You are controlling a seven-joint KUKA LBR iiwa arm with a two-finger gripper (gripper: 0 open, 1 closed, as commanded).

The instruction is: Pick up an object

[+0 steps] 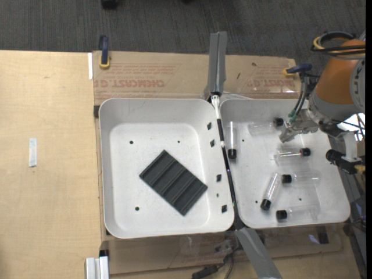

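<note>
The arm (340,83) reaches in from the right over the right bin (331,211), its gripper (289,133) low near that bin's upper part; whether its fingers are spread or closed cannot be told from here. Several clear tubes with black caps lie scattered in this bin: one (231,141) along the left wall, one (293,153) just below the gripper, another (269,192) slanted lower down. In the left bin (113,214) a dark ribbed tray (173,182) lies at a diagonal
</note>
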